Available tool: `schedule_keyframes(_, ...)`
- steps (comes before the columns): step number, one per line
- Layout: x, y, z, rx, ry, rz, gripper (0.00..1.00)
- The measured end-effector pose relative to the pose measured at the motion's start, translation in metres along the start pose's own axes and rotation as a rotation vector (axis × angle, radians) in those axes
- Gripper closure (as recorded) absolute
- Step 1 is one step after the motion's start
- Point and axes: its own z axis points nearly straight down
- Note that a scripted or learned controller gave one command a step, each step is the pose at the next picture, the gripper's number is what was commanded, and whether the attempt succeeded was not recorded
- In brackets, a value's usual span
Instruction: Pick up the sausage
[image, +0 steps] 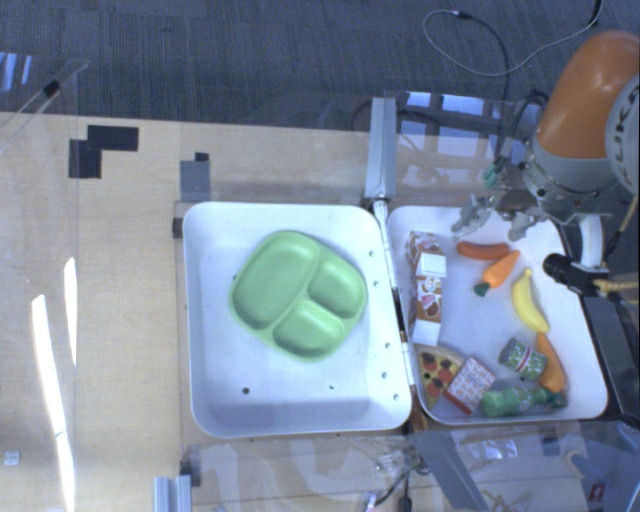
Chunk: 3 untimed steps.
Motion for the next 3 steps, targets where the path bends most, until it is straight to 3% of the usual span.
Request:
schedule_keyframes(1, -0.047, 0.012, 0.134, -0.004, -0.001, 0.015, 0.0)
schedule_keyframes(2, -0.08, 0.042, 0.144, 0.004, 0.001, 0.181, 0.0)
schedule_keyframes(3, -0.078, 0.043, 0.132, 0.0, 0.002, 0.175, 1.0)
